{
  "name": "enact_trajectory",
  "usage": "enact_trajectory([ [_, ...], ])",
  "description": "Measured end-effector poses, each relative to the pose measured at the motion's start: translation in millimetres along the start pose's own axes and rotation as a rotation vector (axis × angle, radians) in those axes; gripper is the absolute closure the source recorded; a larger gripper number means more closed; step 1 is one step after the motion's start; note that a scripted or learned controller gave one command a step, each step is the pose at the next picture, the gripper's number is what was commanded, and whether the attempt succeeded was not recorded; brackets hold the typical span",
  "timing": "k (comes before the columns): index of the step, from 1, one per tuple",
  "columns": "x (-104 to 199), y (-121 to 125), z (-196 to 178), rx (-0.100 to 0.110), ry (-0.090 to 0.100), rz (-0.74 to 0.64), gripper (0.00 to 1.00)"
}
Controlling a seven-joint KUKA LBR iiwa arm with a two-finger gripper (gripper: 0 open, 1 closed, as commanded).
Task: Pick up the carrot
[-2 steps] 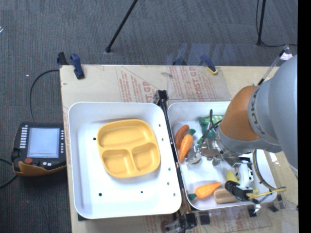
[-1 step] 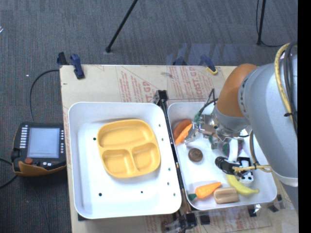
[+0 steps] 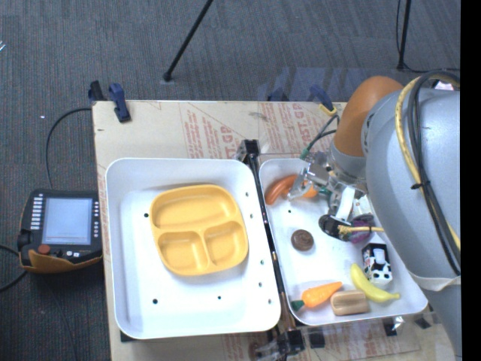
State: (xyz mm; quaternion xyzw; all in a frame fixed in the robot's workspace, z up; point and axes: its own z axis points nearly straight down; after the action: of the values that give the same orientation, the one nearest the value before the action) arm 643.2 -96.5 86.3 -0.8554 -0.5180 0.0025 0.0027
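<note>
Carrot [image 3: 322, 293] lay in the right bin [image 3: 294, 265], near its front edge, orange body pointing right and green tip toward the bin's left wall. It touched a tan block [image 3: 349, 302] just beside it on the right. End effector [image 3: 310, 183] sat at the far end of the same bin, well apart from the carrot, low over a reddish sausage-shaped item [image 3: 279, 188] and a small orange piece. Could not tell whether it was open or closed; nothing of the carrot was in it. Between the two lay a round brown disc [image 3: 303, 239]. Banana [image 3: 370, 286] lay right of the carrot, with a black-and-white toy [image 3: 378, 264] just behind it. Left bin [image 3: 128, 277] held a yellow divided tray [image 3: 199, 228]. Grey arm [image 3: 417, 179] covered the bin's right side.
</note>
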Motion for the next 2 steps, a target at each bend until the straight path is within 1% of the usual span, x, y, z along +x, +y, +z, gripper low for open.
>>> enact_trajectory([
  [1,3.8,-1.6,-9.3,0.004,-0.002,-0.013,1.00],
  [2,5.4,-2.5,-8.6,0.006,-0.001,-0.016,0.00],
])
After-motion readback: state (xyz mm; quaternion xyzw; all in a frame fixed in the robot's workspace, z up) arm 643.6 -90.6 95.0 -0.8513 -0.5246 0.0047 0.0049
